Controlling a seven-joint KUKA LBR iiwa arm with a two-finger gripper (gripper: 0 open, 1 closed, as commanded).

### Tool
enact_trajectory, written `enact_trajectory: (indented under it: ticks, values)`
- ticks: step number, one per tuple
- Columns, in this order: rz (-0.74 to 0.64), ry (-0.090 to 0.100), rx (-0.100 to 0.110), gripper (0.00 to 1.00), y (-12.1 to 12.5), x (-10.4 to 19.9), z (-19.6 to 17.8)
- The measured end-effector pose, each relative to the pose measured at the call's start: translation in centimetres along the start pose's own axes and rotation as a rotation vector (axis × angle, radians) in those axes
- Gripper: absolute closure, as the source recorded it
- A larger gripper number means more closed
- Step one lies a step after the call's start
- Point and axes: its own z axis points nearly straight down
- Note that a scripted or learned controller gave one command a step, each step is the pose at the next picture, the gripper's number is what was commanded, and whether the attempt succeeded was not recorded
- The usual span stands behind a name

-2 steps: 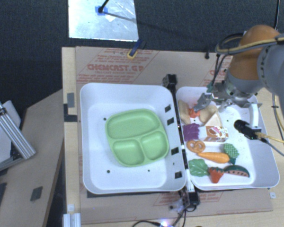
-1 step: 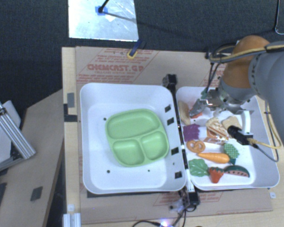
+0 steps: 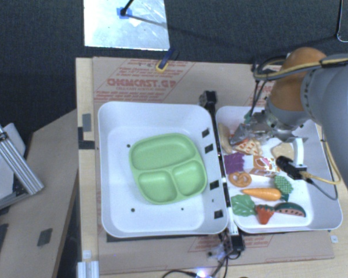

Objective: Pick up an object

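Observation:
The right bin (image 3: 327, 213) holds several toy foods: purple grapes (image 3: 234, 163), a pretzel (image 3: 240, 179), a carrot (image 3: 262, 194), a green leaf (image 3: 241, 204), a watermelon slice (image 3: 289, 209), a red piece (image 3: 264, 215) and a pizza slice (image 3: 250, 147). My gripper (image 3: 242, 136) is low over the far left part of this bin, just above the pizza slice and beside a pale flat piece (image 3: 224, 136). The wrist hides what lies directly under it. Nothing visibly hangs from the gripper.
The left bin (image 3: 113, 155) holds a green divided plate (image 3: 165, 168). A black divider with clips (image 3: 216, 155) runs between the bins. A black plug on a yellow cable (image 3: 289, 168) hangs over the right bin. A silver sheet (image 3: 126, 16) lies beyond the bench.

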Motion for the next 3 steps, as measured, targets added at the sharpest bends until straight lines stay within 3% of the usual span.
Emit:
enact_trajectory:
  ticks: [1,3]
  values:
    - [0.001,0.001,0.0,1.0,0.0,0.0,-1.1]
    - [-0.005,0.0,-0.004,1.0,0.2,0.3,-12.2]
